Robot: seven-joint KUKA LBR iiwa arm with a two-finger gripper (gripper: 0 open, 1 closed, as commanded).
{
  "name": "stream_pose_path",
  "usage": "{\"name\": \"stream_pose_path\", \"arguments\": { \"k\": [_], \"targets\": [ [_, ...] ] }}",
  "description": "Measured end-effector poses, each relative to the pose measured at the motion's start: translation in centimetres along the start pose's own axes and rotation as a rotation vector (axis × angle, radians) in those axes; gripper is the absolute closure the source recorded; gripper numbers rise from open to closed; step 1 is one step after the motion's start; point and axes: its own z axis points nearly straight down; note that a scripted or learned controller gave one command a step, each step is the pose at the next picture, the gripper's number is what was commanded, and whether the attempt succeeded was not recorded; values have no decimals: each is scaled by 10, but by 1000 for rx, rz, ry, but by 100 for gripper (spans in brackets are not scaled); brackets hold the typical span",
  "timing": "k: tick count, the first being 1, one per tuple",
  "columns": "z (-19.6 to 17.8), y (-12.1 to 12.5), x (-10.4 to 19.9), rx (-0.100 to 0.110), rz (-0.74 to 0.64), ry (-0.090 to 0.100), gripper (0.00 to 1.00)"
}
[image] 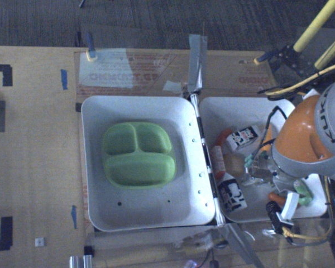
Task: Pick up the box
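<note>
Box [242, 137] lies in right bin [218, 113], just left of gripper [261, 169].

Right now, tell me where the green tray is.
The green tray lies flat in the middle of the left bin, in the camera view's left half, across the divider from the arm working over the right bin.

1. You're looking at a robotics lab: the KUKA arm [318, 130] works over a plywood bench [33, 149].
2. Two white bins [95, 149] sit taped side by side.
3. Blue tape marks [63, 78] and black corner markers [3, 74] dot the bench.
4. Grey carpet [156, 10] lies behind; loose cables [301, 82] trail at right.
</note>
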Motion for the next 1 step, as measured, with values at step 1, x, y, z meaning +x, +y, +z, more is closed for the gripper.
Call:
{"name": "stream_pose_path", "arguments": {
  "k": [1],
  "targets": [
    [10,3,-22,7,365,4,100]
  ]
}}
